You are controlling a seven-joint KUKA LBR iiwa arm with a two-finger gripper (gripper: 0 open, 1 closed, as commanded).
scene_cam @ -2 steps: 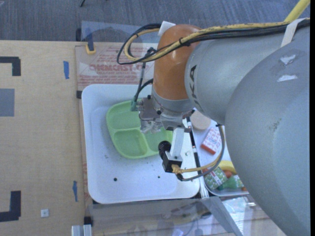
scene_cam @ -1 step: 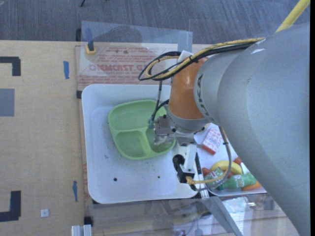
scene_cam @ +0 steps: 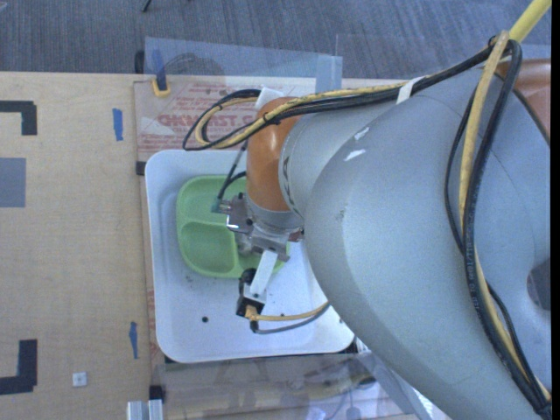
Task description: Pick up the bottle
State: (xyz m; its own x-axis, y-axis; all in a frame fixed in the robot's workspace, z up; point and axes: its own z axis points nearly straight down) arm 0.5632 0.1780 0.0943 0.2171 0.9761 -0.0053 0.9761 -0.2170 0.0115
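Observation:
My gripper (scene_cam: 255, 239) hangs below the orange-banded wrist (scene_cam: 267, 169), low over the right side of a green divided dish (scene_cam: 203, 226). The dish lies in the left half of the white bin (scene_cam: 197, 335). The wrist and the thick grey arm (scene_cam: 394, 234) hide the dish's right part, whatever lies under the gripper, and the bin's right side.
The bin sits on a wooden bench (scene_cam: 70, 234) marked with black and blue tape. A small dark speck (scene_cam: 205, 319) lies on the bin floor near the front. A printed cardboard sheet (scene_cam: 188, 116) lies behind the bin.

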